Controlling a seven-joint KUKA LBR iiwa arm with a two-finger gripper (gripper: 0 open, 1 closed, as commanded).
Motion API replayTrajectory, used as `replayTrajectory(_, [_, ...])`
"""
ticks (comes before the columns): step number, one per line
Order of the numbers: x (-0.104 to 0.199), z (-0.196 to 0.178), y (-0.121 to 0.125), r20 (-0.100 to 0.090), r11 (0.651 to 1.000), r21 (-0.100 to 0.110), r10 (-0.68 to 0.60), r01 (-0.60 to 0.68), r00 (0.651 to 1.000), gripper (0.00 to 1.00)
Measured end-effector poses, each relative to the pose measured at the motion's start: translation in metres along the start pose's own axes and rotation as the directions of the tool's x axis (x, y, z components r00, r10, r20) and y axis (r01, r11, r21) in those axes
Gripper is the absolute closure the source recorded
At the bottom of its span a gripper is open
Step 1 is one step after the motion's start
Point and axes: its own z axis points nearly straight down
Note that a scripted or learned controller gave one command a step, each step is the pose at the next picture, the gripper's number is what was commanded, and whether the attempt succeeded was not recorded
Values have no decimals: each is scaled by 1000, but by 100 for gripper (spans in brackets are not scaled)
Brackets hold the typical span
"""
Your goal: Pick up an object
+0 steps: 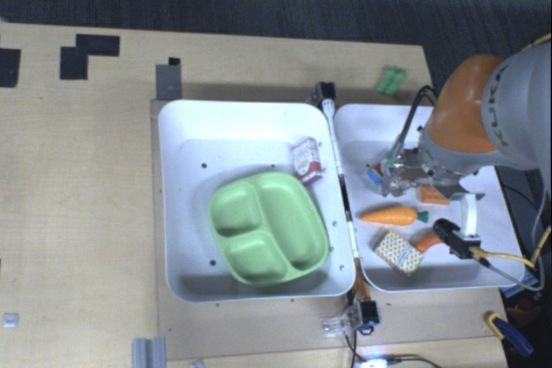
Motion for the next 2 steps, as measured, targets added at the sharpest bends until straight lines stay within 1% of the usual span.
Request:
replayTrajectory(1, [0, 0, 0, 0, 1000, 0, -1, 1, 1000, 0])
replayTrajectory(2, [4, 12, 9, 0, 1000, 7, 0, 0, 1000, 0])
